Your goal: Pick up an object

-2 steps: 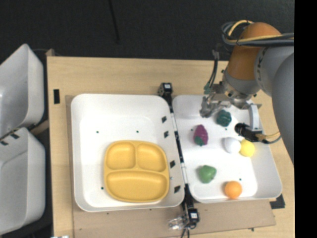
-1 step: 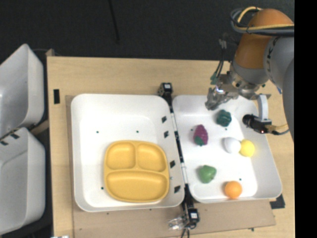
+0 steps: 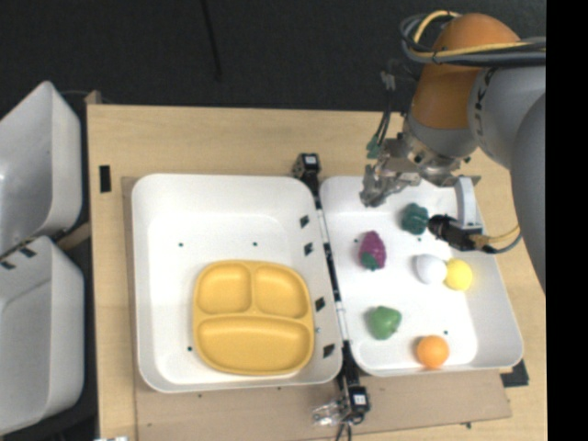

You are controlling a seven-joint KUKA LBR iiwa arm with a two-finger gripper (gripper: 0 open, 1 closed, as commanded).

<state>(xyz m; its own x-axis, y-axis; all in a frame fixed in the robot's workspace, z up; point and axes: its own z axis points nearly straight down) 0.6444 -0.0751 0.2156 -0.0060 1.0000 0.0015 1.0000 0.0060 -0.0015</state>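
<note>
The right bin (image 3: 487,324) holds several small toy foods: a purple one with a green end (image 3: 371,249), a dark teal one (image 3: 415,219), a white ball (image 3: 428,268), a yellow ball (image 3: 458,276), a green pepper-like piece (image 3: 384,322) and an orange ball (image 3: 432,351). My gripper (image 3: 378,189) hangs over the bin's far left corner, above and to the left of the teal piece. Nothing shows between its fingers. From this angle I cannot make out how far apart they stand.
The left bin (image 3: 165,246) holds a yellow divided plate (image 3: 253,318) in its near half. Small black clips (image 3: 306,164) sit along the seam between the bins. White housings (image 3: 32,182) stand at the far left of the bench.
</note>
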